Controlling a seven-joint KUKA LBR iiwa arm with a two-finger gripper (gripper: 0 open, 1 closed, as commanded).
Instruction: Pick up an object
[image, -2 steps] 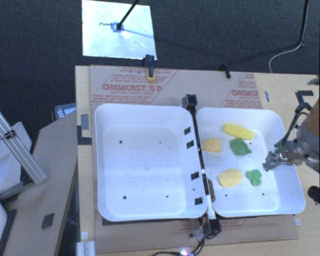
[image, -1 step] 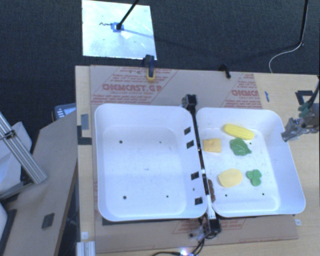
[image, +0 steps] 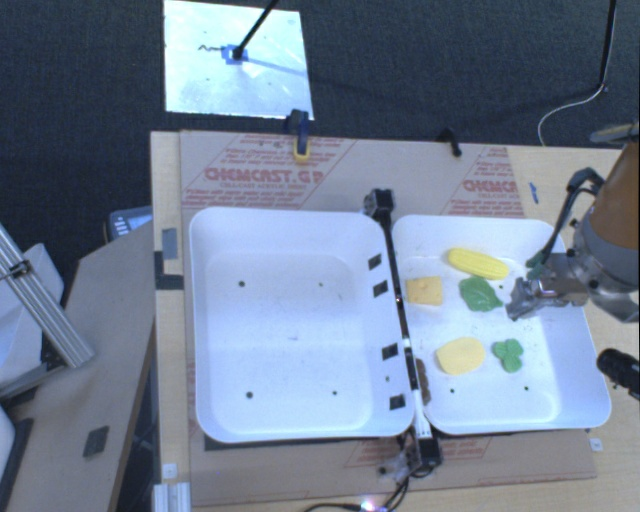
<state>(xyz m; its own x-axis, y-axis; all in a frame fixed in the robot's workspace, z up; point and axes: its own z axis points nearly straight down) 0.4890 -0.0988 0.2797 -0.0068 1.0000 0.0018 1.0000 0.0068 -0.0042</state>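
So far nothing is seen lifted: the gripper is held low over the right bin near its right edge, just beside the green leafy piece (whether it is open or closed cannot be told). The arm is reached in from the right, its wrist angled downward.

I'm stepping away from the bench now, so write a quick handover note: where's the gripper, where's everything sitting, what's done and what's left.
Gripper: low over the right bin, just right of the green leafy piece; whether it is open or shut cannot be told, and nothing visibly held.
Things, all in the right bin: corn cob at the far side, yellow block near the divider, yellow round piece and small green piece nearer the front.
Left bin: nothing moved into it.
Done: arm is over the pieces.
Left: grasp and lift one.
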